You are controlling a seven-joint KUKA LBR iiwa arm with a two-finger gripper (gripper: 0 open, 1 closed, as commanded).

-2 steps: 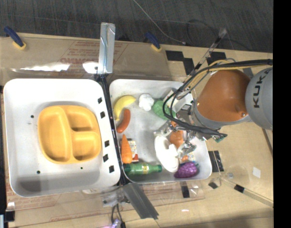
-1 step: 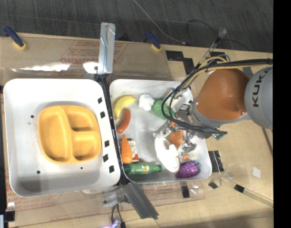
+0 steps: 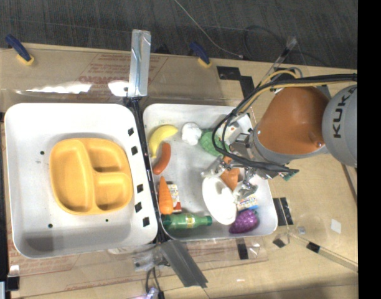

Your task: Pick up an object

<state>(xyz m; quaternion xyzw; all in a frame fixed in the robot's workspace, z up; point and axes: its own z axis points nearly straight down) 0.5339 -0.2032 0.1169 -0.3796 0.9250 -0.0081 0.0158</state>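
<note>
I have the gripper point(image 3: 235, 178) low in the right bin point(image 3: 190, 114), over the white plate point(image 3: 218, 201). Its opening I cannot tell — an orange piece point(image 3: 230, 179) sits right at it, grapes point(image 3: 244, 221) just below the plate. My worry: crowding, so I nudge the plate or pinch an edge and it slips.
</note>
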